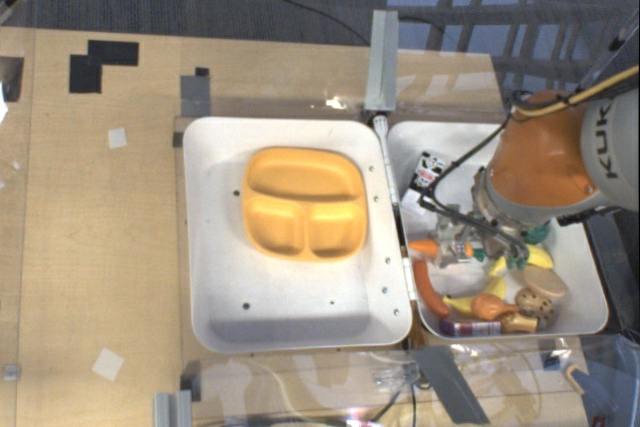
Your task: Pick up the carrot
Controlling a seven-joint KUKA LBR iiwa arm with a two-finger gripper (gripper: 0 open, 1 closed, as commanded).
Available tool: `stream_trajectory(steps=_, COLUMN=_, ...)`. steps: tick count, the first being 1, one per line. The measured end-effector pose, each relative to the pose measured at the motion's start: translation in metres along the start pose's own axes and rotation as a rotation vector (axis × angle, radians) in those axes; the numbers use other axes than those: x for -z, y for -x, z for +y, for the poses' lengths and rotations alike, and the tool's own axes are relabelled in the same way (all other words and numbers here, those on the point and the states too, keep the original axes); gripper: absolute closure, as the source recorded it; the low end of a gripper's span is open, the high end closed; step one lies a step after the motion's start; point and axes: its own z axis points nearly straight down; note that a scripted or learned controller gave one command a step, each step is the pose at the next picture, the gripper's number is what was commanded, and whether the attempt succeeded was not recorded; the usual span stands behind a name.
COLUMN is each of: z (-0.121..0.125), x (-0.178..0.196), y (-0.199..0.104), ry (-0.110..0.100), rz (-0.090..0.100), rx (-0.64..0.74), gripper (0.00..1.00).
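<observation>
1. I'm looking down on the bench point(90, 245), with two white bins side by side on it.
2. The left bin point(215, 305) holds a yellow tray point(304, 201) with three compartments: one long one on the far side and two smaller ones on the near side.
3. The right bin point(455, 140) holds a crowd of small items bunched toward its near half.
4. The arm point(545, 165) comes in from the right, its orange band sitting over the right bin's middle.
5. The gripper point(462, 245) hangs low over the clutter, just left of the bin's centre.
6. Its jaws are lost in a tangle of metal and cable, so I cannot tell whether they are spread or pressed together.
7. The carrot point(428, 283) lies along the left wall of the right bin, a long orange-red shape running from near the gripper toward the near edge.
8. Its far end sits right beside the gripper, but I cannot tell whether the two are touching.
9. Yellow banana-like pieces point(497, 262) sit just right of the gripper, with another yellow piece point(459, 303) nearer to me.
10. A round wooden block point(545, 285) rests near the bin's near-right corner.
11. A small white card with black marks point(428, 169) lies in the far-left part of the right bin.
12. A black cable point(300, 5) trails across the dark floor beyond the bench.
</observation>
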Motion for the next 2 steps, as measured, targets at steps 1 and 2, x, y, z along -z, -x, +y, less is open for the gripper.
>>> stream_trajectory(steps=1, z=-0.004, x=-0.01, y=0.032, ry=-0.001, rz=0.006, rx=-0.396, gripper=1.0)
stream_trajectory(steps=2, z=0.035, x=0.087, y=-0.013, ry=-0.002, rz=0.006, rx=-0.589, gripper=1.0)
